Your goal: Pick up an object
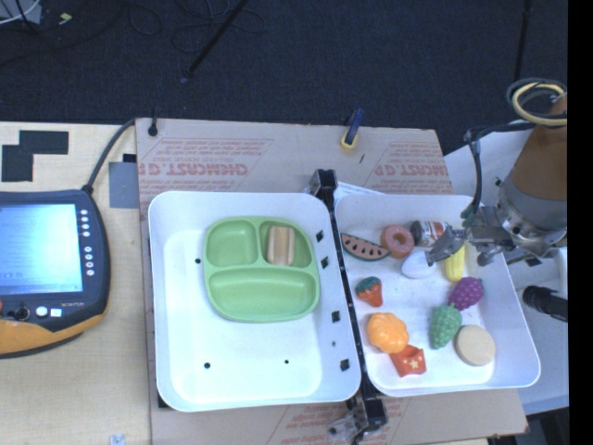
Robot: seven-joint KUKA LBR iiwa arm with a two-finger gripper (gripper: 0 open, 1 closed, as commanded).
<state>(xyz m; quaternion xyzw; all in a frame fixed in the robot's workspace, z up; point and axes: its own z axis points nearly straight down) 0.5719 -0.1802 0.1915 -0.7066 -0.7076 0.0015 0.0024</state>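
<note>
The end effector point(451, 246) is hanging low over the right bin point(519, 360), just above the yellow banana point(454, 263); I cannot tell how it is set. The doughnut point(398, 240) is lying left of the banana, the purple grapes point(466, 293) just below it
</note>
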